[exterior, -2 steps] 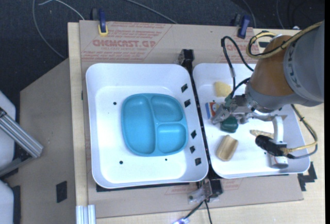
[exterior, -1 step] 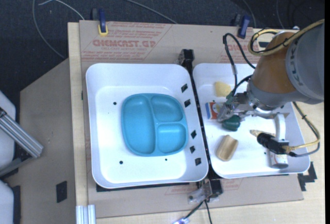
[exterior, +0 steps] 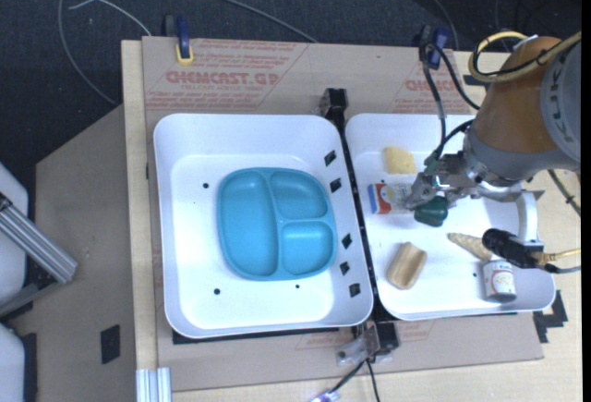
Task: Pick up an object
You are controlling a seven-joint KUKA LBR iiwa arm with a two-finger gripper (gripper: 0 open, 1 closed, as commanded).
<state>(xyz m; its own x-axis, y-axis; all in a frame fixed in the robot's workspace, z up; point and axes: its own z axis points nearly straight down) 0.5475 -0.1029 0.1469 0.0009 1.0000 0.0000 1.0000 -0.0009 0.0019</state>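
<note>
When viewed from above: two shallow white bins side by side on the bench (exterior: 231, 67).

Left bin (exterior: 175, 206): holds one light blue divided plate (exterior: 275, 223) with three compartments, lying flat near the bin's middle.

Right bin (exterior: 443, 298): holds several small things, listed below.

Fingers (exterior: 427, 190): set low over the middle of the right bin, at the end of the grey arm (exterior: 517, 114) with its orange band, reaching in from the right. Open or closed: cannot tell, since the tips merge with what lies beneath them.

Dark green object (exterior: 431, 213): located directly at the near side of the fingers, touching or just under them; which of the two cannot be told. Small, rounded, dark green verging on teal, with no visible label or marking. Finer shape unclear.

Other contents of the right bin:
- pale yellow chunk (exterior: 399, 160), toward the far wall;
- red, white and blue packet (exterior: 380, 197), just left of the fingers;
- tan block (exterior: 405, 264), toward the near wall;
- tan cone (exterior: 464, 243), lying on its side, right of the block;
- small white jar (exterior: 500, 280), near the front right corner.
</note>
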